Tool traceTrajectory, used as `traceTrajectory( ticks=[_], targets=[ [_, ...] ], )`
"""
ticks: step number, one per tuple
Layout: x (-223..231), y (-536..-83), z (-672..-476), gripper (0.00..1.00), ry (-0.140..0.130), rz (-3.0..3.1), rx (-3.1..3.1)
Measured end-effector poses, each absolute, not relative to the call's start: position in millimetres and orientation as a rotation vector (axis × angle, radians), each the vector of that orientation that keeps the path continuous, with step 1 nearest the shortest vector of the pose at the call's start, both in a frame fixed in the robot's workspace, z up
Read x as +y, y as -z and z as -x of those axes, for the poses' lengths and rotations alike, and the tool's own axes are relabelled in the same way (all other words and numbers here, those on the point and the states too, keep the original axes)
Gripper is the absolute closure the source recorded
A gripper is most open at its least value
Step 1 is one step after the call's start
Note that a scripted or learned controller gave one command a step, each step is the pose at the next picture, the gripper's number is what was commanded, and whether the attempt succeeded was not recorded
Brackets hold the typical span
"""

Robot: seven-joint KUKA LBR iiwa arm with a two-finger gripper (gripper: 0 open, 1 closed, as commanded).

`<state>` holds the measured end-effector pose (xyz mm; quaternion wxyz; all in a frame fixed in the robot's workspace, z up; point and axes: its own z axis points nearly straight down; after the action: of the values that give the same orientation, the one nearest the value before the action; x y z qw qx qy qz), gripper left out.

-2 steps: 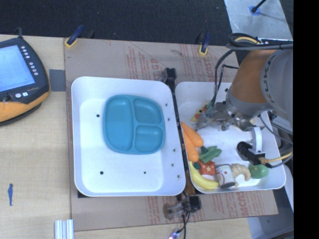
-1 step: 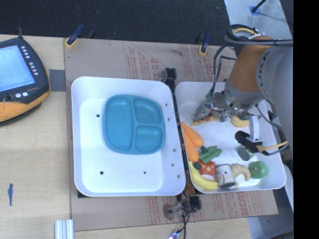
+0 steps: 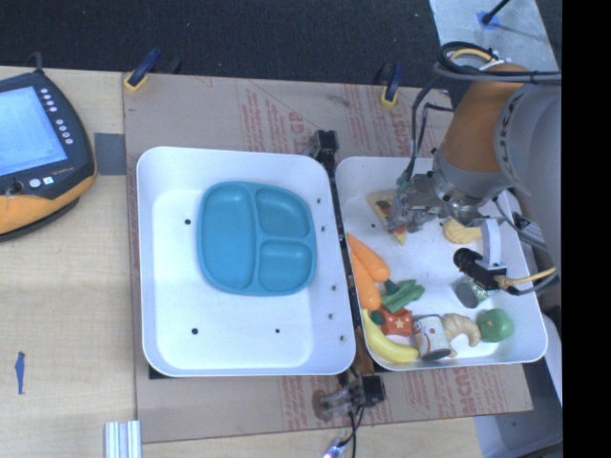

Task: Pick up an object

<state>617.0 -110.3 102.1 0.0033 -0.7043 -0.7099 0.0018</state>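
- Nearest to the camera, along the front edge of the right bin [image 3: 531,351], lay a row of toy foods: a banana [image 3: 384,343], a small can [image 3: 431,337] and a green apple [image 3: 495,325], close together.
- A little farther in, an orange carrot [image 3: 366,267] lay along the left wall of that bin, with a green piece [image 3: 401,294] just beside it.
- The left bin [image 3: 162,256] held a blue divided plate [image 3: 256,238], well apart from the gripper.
- In the far half of the right bin, the gripper [image 3: 409,214] was low over a small yellow and orange object [image 3: 391,210] that lay on the bin floor.
- This object looked like the likely target; it was small, flat and partly hidden by the gripper, so its exact shape could not be told.
- Whether the pincer was open or closed could not be told, because the wrist covered it from above.
- By judgement, the step in hand was the descent or the grasp itself; no lift was visible.
- The next move would call for a firm closing on the object and then a straight rise, without dragging on the yellowish piece [image 3: 462,230] near the arm [image 3: 487,132].
- Farthest away, a tablet device [image 3: 38,151] rested on the bench at the left.
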Motion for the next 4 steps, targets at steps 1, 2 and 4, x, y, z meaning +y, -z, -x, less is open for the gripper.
traceTrajectory(
  ticks=[1, 2, 4],
  targets=[
    [-79.6, -218.7, -564.9, 1.0, -0.002, 2.215, -2.225],
    [-79.6, -218.1, -564.5, 0.0, -0.004, 2.215, -2.224],
    [-92.6, -93.9, -620.7, 0.0, 0.002, 2.22, -2.227]
  ],
)
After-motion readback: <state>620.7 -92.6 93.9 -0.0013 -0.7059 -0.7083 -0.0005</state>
